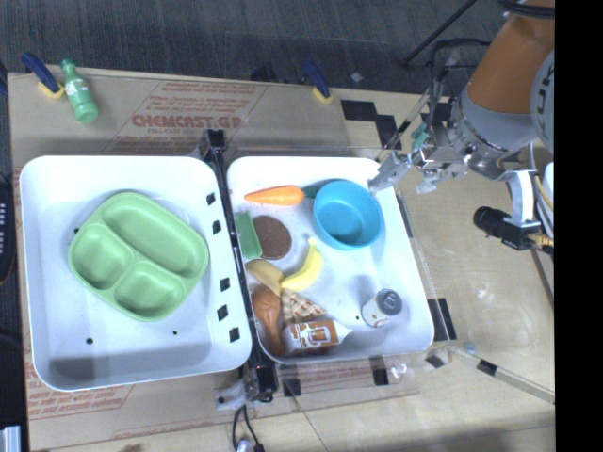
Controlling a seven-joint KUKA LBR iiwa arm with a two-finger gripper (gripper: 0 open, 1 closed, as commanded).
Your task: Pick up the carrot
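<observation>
From above, my gripper (407,166) hangs over the right bin's (415,281) upper right corner, just right of the blue bowl (347,213); whether it is open or closed I cannot tell. The carrot (274,195) lies along the bin's top edge, just left of the bowl, well apart from my gripper. Below it sit a brown disc (273,236) and a banana (302,269). The left bin (47,281) holds a green plate (138,253).
</observation>
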